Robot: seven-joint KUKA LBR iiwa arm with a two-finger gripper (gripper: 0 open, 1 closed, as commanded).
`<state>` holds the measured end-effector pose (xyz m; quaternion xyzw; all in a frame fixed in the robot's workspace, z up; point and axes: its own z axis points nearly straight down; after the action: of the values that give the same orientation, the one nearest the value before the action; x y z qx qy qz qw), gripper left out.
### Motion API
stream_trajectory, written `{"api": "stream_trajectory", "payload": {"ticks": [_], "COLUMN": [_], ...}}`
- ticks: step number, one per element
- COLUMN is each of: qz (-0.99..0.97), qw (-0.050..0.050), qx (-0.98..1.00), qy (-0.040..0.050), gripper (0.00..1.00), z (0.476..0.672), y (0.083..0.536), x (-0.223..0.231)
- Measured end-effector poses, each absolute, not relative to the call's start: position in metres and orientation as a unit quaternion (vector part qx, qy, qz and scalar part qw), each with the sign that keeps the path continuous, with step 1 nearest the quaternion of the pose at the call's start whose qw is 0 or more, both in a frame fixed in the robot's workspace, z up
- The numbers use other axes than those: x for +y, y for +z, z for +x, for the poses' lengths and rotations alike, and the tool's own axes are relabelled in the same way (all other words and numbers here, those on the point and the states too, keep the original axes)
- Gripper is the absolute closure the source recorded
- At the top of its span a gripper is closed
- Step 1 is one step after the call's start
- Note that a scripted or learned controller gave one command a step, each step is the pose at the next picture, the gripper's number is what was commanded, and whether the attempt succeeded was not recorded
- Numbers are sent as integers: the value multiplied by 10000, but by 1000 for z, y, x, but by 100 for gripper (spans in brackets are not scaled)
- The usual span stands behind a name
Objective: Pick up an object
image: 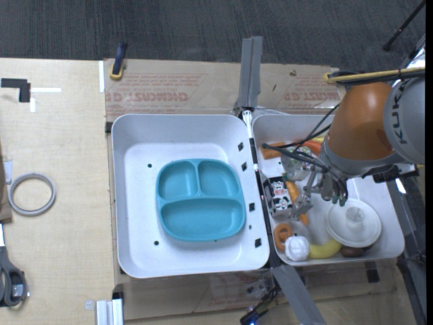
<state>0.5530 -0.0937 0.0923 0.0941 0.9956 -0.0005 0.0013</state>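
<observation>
My gripper hangs low over the left half of the right bin, under the orange band of the arm. Directly around it lie a small black-and-white packet and an orange piece. A brown ring-shaped donut, a white round object and a yellow banana lie at the bin's front. To the gripper's right stands a white lidded cup. Nothing is visibly held.
The left bin holds a blue divided plate. An orange and red item lies at the back of the right bin, partly under the arm. A grey tape ring rests on the bench at the left.
</observation>
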Motion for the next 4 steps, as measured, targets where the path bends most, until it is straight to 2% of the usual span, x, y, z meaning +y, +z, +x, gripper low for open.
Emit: {"api": "stream_trajectory", "payload": {"ticks": [1, 2, 3, 4], "qz": [2106, 1958, 1765, 1754], "qw": [9, 13, 5, 18], "qx": [9776, 9807, 9843, 9845], "qy": [-4, -5, -2, -5], "gripper": [0, 0, 0, 100], "z": [629, 610, 547, 548], "y": [92, 92, 92, 101], "x": [-97, -92, -105, -105]}}
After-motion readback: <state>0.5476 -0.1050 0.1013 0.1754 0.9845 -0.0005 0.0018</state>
